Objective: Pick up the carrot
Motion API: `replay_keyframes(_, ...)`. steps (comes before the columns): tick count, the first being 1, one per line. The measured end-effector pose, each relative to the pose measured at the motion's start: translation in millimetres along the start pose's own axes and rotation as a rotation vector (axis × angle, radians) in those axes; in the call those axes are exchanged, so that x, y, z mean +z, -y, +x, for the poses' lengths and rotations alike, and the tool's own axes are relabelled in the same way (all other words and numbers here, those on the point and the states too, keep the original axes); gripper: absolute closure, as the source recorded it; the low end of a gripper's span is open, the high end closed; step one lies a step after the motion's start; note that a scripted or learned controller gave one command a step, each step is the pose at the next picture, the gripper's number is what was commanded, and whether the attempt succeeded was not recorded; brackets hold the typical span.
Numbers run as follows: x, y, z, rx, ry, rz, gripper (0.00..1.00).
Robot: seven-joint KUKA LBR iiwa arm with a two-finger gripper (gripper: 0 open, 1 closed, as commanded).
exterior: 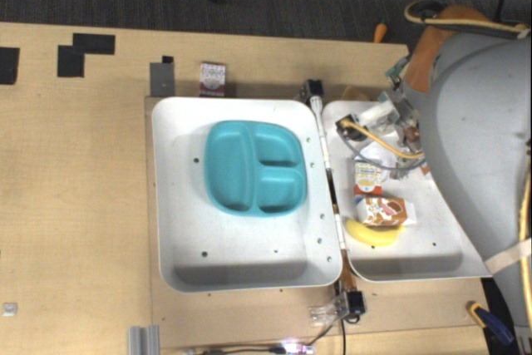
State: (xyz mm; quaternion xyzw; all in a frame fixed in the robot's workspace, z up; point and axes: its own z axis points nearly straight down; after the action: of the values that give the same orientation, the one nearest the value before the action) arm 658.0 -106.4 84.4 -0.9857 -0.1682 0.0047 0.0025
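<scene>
My gripper (381, 122) hangs over the far part of the right bin (432, 258), with yellow and black cables looped around it. The grey arm (482, 145) with its orange band (422, 62) covers the bin's right side. A small orange sliver (426, 169) peeks out at the arm's edge, just right of the gripper; I cannot tell whether it is the carrot. Nothing can be made out between the gripper's tips.
In the right bin, nearer than the gripper, lie a white carton (368, 175), a brown-and-red packet (385, 211) and a yellow banana (373, 234). The left bin (179, 253) holds a teal divided plate (254, 167). A divider rail (330, 179) runs between the bins.
</scene>
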Motion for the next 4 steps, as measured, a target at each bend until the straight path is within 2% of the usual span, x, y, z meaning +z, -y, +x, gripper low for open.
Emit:
replay_keyframes(1, -1, 14, -55, 0.067, -0.008, -0.003, 0.0)
replay_keyframes(2, -1, -11, -66, -0.056, -0.008, -0.003, 0.0)
replay_keyframes(3, -2, 5, -88, 0.061, -0.011, -0.005, 0.0)
replay_keyframes(4, -2, 47, -112, 0.126, -0.013, -0.007, 0.0)
